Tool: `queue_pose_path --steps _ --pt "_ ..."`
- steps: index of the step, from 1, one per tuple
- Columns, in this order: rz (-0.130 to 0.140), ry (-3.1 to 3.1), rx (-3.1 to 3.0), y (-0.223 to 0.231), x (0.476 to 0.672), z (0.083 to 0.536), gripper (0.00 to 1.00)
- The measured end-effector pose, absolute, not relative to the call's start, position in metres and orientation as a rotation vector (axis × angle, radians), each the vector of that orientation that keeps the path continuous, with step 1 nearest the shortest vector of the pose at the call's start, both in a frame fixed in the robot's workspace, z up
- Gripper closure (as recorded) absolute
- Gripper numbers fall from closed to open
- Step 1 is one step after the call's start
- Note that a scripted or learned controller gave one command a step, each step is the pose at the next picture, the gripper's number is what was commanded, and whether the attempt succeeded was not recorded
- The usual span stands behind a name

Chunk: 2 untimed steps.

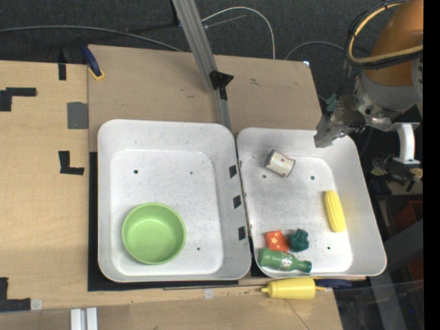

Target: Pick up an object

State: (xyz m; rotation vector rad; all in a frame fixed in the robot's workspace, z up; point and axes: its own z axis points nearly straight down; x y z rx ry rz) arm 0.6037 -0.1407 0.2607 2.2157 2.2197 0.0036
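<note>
White cylinder [280,162] lies in the right bin [357,184], near the gripper [326,137], jaws' state unclear.

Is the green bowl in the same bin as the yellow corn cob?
No: the green bowl sits in the left bin, while the corn cob lies in the right bin.

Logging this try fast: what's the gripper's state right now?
Gripper: cannot be told; it sits above the upper right corner of the right bin, with nothing seen in it.
</note>
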Motion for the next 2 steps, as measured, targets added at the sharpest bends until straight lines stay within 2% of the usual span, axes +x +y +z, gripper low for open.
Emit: queue_pose_path --steps 1,2 --pt "-0.002 2.230 2.216 -0.083 0.603 0.245 1.00" --pt "-0.001 2.230 2.215 -0.029 0.614 0.237 1.00"
